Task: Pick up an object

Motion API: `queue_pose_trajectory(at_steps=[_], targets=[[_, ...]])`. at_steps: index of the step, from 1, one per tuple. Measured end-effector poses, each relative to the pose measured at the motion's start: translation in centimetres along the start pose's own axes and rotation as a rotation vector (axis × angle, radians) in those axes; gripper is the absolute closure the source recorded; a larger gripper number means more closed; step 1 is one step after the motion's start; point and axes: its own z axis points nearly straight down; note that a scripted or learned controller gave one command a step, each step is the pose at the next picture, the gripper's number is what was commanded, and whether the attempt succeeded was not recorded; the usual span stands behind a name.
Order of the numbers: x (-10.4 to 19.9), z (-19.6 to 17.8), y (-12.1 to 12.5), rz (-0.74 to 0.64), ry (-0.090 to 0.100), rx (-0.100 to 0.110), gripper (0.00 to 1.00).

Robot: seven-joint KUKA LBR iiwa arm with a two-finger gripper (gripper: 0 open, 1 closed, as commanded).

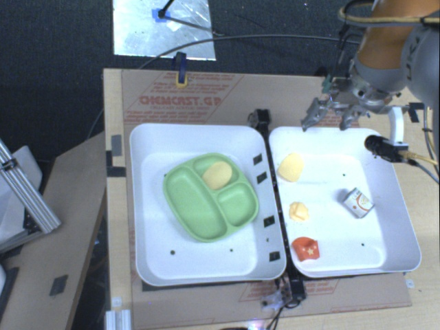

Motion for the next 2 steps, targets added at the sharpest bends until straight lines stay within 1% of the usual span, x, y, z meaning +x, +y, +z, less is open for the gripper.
queue_pose_trajectory(at_steps=[1,2], targets=[[0.0,-0.8,0.2,-0.001,-0.001,-0.012,0.0],[0.5,3.6,-0.3,0.0,-0.002,-0.01,0.0]])
